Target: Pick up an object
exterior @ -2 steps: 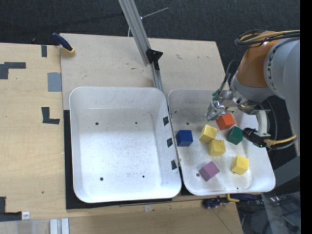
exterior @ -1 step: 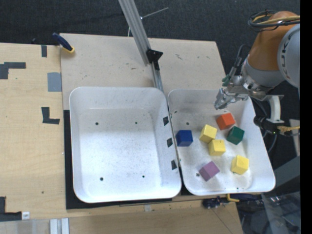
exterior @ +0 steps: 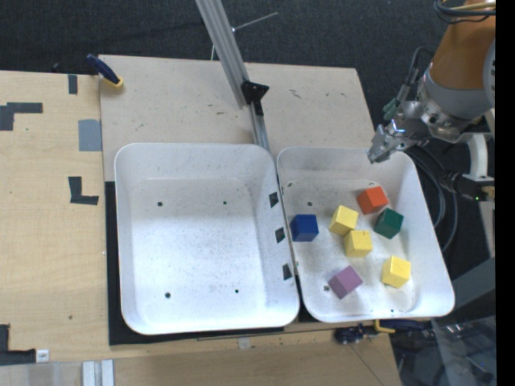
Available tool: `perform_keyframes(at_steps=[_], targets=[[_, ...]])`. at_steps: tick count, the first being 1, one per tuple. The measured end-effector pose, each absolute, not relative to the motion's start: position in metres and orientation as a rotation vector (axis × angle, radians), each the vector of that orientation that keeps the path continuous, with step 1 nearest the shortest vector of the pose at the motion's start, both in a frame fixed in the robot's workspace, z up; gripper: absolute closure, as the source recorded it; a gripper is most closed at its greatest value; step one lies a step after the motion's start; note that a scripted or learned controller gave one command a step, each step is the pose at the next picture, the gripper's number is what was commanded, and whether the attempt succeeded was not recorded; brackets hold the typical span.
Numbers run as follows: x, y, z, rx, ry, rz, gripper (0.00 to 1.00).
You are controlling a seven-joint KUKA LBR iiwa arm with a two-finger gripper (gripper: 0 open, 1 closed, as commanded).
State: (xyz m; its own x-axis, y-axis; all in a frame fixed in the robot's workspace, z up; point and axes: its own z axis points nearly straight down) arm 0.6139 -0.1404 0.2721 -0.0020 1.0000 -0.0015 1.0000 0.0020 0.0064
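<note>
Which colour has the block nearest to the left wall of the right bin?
Blue, in the camera view.

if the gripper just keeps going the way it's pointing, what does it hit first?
Probably the right bin at its far right corner: the gripper points down-left right over that rim. The orange cube lies further along. Depth is unclear from above.

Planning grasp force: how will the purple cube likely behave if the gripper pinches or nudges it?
The purple cube has flat faces, so it should slide rather than roll. It looks like a rigid block, probably holding shape under a pinch. Being small, it is probably light and could skid if the gripper nudges it.
</note>
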Motion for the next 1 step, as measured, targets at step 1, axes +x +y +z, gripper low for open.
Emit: perform_keyframes(at_steps=[1], targets=[[0.6034,-0.0849,0.2640,2.216,2.228,-0.001,1.00]])
